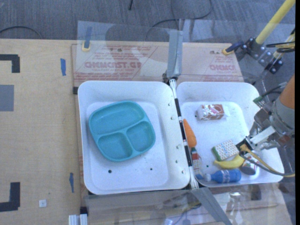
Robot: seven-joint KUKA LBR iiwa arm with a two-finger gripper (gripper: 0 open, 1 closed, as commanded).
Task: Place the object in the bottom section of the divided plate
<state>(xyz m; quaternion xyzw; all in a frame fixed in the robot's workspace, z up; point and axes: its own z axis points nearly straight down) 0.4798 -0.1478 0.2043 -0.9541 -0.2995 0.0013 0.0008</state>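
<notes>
The teal divided plate (95,125) lies in the left bin (89,97), with one large section toward the back and two smaller ones toward the front; nothing is in it. My gripper (251,159) hangs low over the front right part of the right bin (243,95), just right of a yellow banana (228,163) and a checkered green-edged sponge (226,149). Nothing is visibly held. An orange carrot (189,133), a small red and white carton (211,111) and a blue bottle (224,176) also lie in the right bin.
A small red and white item (195,161) rests by the divider between the bins. The grey arm (283,118) reaches in over the right bin's right wall. A clear panel stands behind both bins.
</notes>
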